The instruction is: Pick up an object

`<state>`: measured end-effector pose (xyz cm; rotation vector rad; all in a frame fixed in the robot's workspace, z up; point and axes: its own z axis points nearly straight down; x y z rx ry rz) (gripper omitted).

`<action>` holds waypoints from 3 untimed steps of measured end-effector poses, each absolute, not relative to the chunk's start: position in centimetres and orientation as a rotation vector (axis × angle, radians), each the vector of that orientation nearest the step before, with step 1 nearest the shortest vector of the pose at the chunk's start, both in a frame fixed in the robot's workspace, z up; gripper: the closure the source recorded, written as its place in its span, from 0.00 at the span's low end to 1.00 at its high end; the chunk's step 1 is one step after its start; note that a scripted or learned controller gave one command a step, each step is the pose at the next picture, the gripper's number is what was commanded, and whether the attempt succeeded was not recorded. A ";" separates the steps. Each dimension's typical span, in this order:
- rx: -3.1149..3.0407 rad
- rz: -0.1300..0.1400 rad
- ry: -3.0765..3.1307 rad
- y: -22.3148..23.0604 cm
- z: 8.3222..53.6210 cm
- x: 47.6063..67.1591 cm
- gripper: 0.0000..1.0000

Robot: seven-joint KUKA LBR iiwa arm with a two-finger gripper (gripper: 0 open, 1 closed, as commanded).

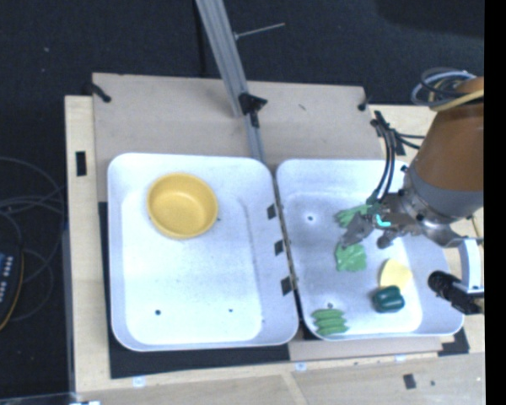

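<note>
The right bin (pixel 316 188) holds several small objects. A light green piece (pixel 348 217) lies near its middle, and a green lump (pixel 351 260) sits just below it. Further right are a pale yellow piece (pixel 395 272) and a dark green block (pixel 388 299). A green ridged item (pixel 329 320) rests at the bin's front edge. My gripper (pixel 367 241) hangs over the middle of the right bin, between the two green pieces and the yellow one. Its fingers stand apart, open, with nothing visible between them. One finger (pixel 353 234) is close above the green lump.
A yellow bowl (pixel 182 205) sits in the upper part of the left bin (pixel 194 310). A grey metal bar (pixel 228 57) slants down to the divide between the bins. The arm's orange and grey body (pixel 451 159) covers the right bin's far right corner.
</note>
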<state>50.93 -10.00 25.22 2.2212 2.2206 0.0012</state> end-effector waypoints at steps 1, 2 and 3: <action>2.221 0.001 2.221 -10.0 25.2 50.9 0.00; 2.225 -0.005 2.223 -10.1 19.2 51.5 0.00; 2.225 -0.005 2.224 -9.5 13.1 51.3 0.00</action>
